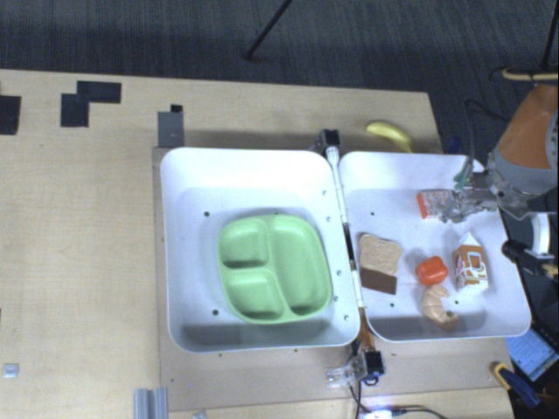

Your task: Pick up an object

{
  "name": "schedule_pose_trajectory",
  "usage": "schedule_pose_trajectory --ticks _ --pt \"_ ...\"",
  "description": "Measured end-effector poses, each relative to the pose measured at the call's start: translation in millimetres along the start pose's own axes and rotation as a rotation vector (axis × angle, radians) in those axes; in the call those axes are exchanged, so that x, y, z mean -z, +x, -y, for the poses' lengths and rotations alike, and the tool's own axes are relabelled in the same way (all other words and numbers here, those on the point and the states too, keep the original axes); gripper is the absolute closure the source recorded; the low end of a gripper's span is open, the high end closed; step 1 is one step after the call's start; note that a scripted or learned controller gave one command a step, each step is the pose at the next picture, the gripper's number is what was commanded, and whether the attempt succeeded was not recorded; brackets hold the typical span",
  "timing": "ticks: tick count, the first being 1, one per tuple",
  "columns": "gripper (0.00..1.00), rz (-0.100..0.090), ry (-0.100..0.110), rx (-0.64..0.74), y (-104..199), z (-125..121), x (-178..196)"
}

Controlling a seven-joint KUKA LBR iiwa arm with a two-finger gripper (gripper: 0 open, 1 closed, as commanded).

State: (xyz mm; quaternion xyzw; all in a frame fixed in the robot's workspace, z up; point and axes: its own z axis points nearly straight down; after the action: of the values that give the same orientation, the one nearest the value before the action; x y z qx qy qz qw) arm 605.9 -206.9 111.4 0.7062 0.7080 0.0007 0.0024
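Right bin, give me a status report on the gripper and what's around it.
Gripper low at right bin's far right, by small orange-white item; grip unconfirmed. Bread slice, orange piece, carton, croissant lying loose nearby.

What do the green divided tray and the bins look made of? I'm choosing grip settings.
Green tray: likely moulded plastic, smooth and matte, with rounded compartment edges and uniform colour. Left bin and right bin: probably white plastic or coated metal, slightly glossy; cannot tell which.
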Motion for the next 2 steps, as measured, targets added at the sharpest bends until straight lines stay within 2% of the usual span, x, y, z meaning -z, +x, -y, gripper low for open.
schedule_pose_trajectory --ticks 1,2 --pt "0.00 -0.001 0.001 0.002 1 0 0" --pt "0.00 -0.003 0.000 0.002 74 61 -25"
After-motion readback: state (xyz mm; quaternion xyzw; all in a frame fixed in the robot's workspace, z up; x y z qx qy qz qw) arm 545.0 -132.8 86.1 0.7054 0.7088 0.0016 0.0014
